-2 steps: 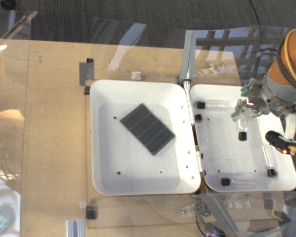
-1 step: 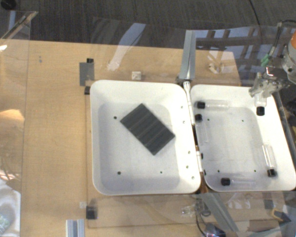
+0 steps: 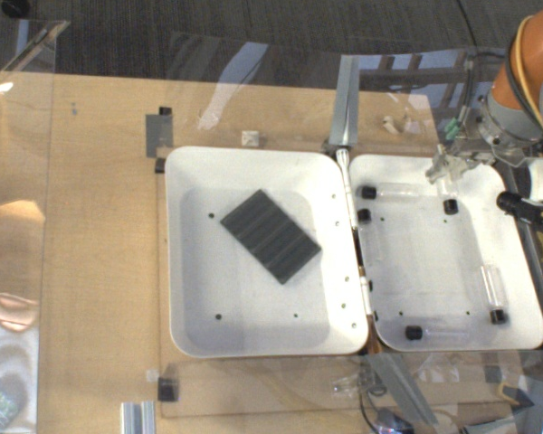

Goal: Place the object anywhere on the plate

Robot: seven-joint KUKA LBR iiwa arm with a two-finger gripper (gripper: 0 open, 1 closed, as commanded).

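Note:
A dark grey ribbed rectangular plate (image 3: 271, 236) lies flat and turned at an angle in the middle of the left white bin (image 3: 190, 324). My gripper (image 3: 445, 167) hangs from the grey arm with the orange band (image 3: 534, 57), over the far right part of the right white bin (image 3: 525, 333), well away from the plate. I cannot make out any object in the gripper. Nothing rests on the plate.
Small black pegs (image 3: 368, 192) and clear tube-like pieces (image 3: 491, 285) sit around the inside edges of the right bin. A metal post (image 3: 346, 107) stands behind the gap between the bins. Small black clamps (image 3: 161, 134) sit on the wooden bench at the left bin's corners.

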